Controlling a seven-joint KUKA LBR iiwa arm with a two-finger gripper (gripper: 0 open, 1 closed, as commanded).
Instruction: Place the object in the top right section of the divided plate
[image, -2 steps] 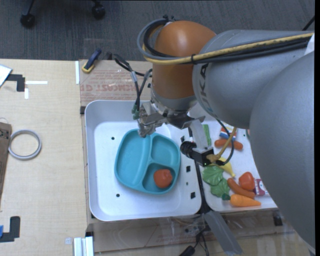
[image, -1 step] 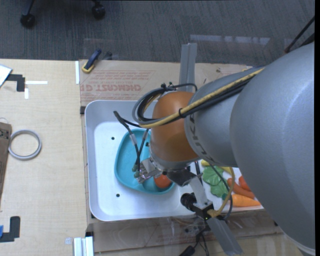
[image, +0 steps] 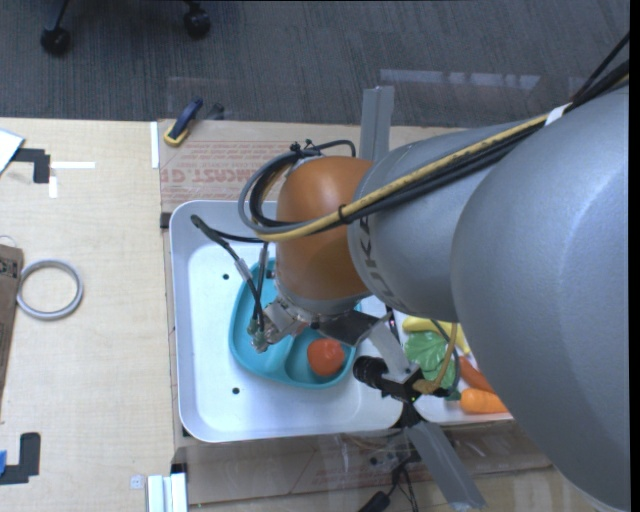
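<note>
Gripper (image: 268, 330) sits low over the blue divided plate (image: 250, 330) in the left white bin (image: 200, 300), near the bin's right side. Jaw state: cannot tell, arm (image: 480, 240) blocks it. Orange-red round object (image: 325, 357) rests in a plate section by the plate's near edge, just beside the gripper. Toy vegetables (image: 450, 370) lie in the neighbouring bin

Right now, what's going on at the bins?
The grey arm reaches in from the right and hangs low over the white bin, its hand just above the blue divided plate. A red-orange round object lies in one of the plate's sections, beside the hand rather than in it. More toy food, a green piece and a carrot, lies further right.
</note>
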